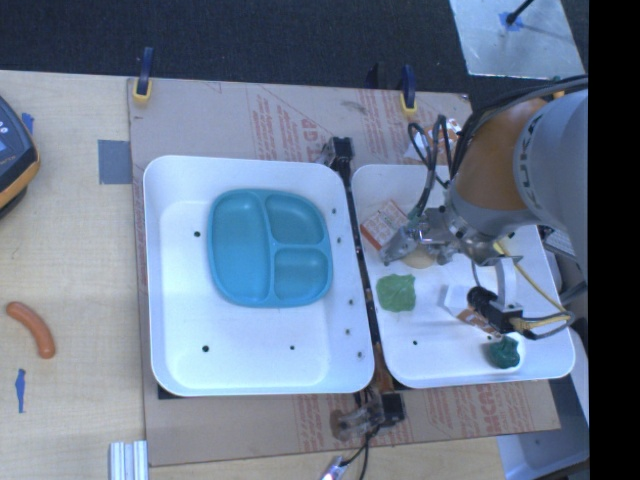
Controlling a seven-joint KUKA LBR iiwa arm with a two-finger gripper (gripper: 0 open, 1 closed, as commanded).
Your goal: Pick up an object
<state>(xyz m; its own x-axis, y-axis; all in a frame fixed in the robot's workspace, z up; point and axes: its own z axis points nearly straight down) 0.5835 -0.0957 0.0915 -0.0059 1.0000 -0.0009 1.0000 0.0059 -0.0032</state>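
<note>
Arm low over the far left part of the right bin

The fingers (pixel 425 251) hang among a tan lump (pixel 420 259) and an orange-and-white packet (pixel 381 224); whether they are open or closed I cannot tell. Just nearer lies a green crumpled lump (pixel 396 292), with bare white floor around it. A dark green piece (pixel 503 352) sits by the right shallow white bin's (pixel 440 373) near rim. The left shallow white bin (pixel 250 363) holds a blue divided plastic plate (pixel 268 246). An orange sausage-shaped toy (pixel 31 328) lies on the wooden counter (pixel 70 258), far left.

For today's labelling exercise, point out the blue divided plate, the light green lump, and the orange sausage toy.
blue divided plate (pixel 240 243): camera view, floor of its large left compartment.
light green lump (pixel 396 292): camera view, middle of its top.
orange sausage toy (pixel 32 329): camera view, midway along its body, on the bench.
</note>
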